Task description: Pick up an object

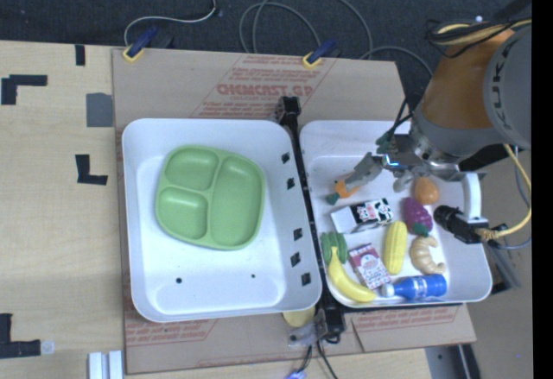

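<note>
Clutter fills the right bin (315, 153), and everything here is placed from the small orange carrot-like toy (342, 189) near that bin's middle. The claw (367, 167) hangs just up and to the right of this toy, grey fingers pointing down-left toward it, almost touching; whether they are spread or closed I cannot tell at this slant, and nothing shows between them. The toy is short, its long axis apparently running roughly left to right, so the claw seems to need only a small drop down-left to straddle it. Just below the toy lies a cow-print milk carton (366, 214); further below, a yellow corn cob (395, 246), a banana (344, 280) and a blue bottle (421, 287). Right of it sit an orange fruit (424, 191) and a purple eggplant (417, 216). Well to the left, in the left bin (138, 144), rests a green divided plate (210, 197).
</note>
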{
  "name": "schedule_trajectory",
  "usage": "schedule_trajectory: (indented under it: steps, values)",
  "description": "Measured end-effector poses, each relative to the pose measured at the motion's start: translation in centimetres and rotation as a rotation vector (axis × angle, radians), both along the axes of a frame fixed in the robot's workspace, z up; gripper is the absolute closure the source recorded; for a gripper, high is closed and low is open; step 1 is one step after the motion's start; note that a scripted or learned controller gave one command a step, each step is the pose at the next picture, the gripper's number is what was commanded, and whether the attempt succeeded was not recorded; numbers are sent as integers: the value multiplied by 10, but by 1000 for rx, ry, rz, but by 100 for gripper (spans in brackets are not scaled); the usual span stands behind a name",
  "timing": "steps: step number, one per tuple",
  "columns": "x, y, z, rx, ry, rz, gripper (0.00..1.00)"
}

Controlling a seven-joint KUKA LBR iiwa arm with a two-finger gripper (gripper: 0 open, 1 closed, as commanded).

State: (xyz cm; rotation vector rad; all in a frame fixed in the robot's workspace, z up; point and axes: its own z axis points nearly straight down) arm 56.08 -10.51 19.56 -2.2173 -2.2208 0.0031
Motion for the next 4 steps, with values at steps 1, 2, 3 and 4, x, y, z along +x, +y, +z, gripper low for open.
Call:
schedule_trajectory:
  steps: [1,2,3,4]
  values:
    - [20,9,-110,-2,-2,0,0]
    - [-22,3,-109,-4,-14,-1,0]
    - [40,9,-110,-3,-7,1,0]
    - [87,-11,-111,-1,-6,1,0]
